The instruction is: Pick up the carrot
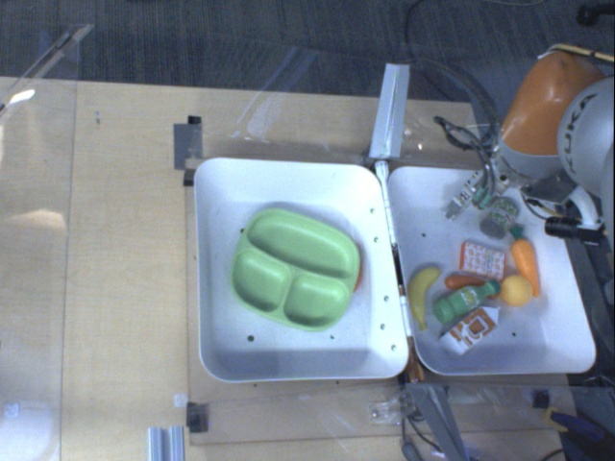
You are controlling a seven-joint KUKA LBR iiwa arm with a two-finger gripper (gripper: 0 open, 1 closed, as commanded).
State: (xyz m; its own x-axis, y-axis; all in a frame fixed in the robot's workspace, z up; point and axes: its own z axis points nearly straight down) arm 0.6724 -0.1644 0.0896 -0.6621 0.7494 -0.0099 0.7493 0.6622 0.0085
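Note:
The carrot [525,263] is a short orange piece lying near the right side of the right bin [423,200], just above a yellow-orange round fruit [516,291]. My gripper [487,207] hangs over the back part of the right bin, up and to the left of the carrot and apart from it. Nothing shows in its grasp. The grey arm with its orange band [538,104] reaches in from the upper right.
Beside the carrot lie a red-and-white packet [481,257], a thin red-orange vegetable [465,280], a green bottle [465,301], a banana [423,294] and a small carton [471,327]. The left bin [221,344] holds a green divided plate [296,269].

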